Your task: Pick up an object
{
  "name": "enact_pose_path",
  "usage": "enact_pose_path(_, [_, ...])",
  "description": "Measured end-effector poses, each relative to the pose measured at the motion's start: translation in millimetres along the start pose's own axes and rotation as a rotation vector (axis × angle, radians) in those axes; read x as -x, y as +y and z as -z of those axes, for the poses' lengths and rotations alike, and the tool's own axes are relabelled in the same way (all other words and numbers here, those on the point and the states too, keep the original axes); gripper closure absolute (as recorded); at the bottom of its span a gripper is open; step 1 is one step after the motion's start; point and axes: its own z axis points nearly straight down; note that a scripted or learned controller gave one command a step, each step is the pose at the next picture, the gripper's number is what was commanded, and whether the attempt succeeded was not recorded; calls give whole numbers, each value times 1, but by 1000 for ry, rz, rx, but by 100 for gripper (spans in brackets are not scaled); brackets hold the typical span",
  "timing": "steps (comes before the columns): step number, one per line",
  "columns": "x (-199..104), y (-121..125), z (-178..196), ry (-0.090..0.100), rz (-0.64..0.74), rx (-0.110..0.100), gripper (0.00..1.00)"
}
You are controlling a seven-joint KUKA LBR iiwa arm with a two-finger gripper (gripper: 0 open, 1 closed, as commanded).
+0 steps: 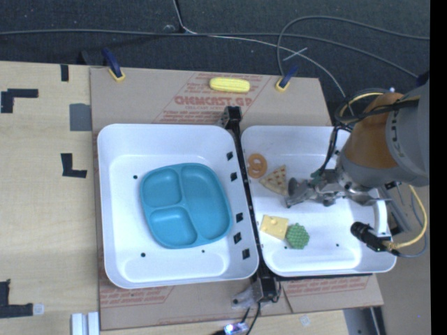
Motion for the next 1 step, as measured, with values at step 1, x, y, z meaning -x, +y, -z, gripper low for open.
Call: enact_pose_path(1, [1,1,13,-2,0,4,100])
